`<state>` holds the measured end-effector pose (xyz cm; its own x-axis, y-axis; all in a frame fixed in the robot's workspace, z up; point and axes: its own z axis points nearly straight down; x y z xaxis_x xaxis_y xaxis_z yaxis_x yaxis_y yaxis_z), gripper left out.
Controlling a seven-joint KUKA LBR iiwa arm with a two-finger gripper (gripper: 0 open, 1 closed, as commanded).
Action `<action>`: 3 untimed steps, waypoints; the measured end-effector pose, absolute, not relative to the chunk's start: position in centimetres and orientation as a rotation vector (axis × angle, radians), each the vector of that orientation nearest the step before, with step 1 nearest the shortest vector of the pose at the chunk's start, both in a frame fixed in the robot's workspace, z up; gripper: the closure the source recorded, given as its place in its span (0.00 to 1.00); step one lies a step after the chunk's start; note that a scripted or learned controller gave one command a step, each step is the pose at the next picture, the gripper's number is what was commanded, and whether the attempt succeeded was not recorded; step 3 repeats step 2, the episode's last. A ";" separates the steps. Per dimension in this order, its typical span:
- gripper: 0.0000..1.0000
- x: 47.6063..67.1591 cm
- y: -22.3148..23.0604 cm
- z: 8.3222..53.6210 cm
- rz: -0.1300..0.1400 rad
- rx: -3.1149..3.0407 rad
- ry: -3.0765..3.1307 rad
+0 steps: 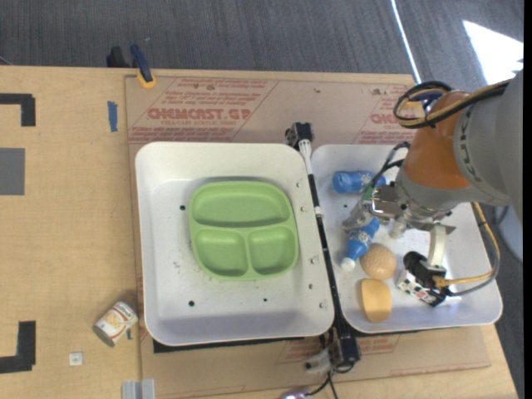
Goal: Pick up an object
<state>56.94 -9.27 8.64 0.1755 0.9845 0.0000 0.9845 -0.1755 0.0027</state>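
The right bin (478, 306) holds several small things. A crumpled blue item (349, 181) lies near its back left. A blue bottle (359, 243) with a white cap lies tilted by the left wall. Beside it sit a round tan lump (379, 262) and, in front of that, a yellow-orange block (376, 299). My gripper (371, 212) hangs low over the bin's middle, right above the upper end of the blue bottle and just below the crumpled blue item. The wrist hides what lies directly under it.
The left bin (158, 223) bears a green divided plate (243, 228). A small printed carton (115, 322) lies on the bench outside the left bin's front left corner. A black clamp (299, 133) sits at the back between the bins.
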 end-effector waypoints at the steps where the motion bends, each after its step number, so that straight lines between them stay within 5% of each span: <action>1: 1.00 57.1 -9.3 9.7 0.008 2.405 2.011; 2: 1.00 52.8 -3.9 21.4 0.001 2.356 2.078; 3: 1.00 52.8 -3.9 21.4 0.001 2.356 2.078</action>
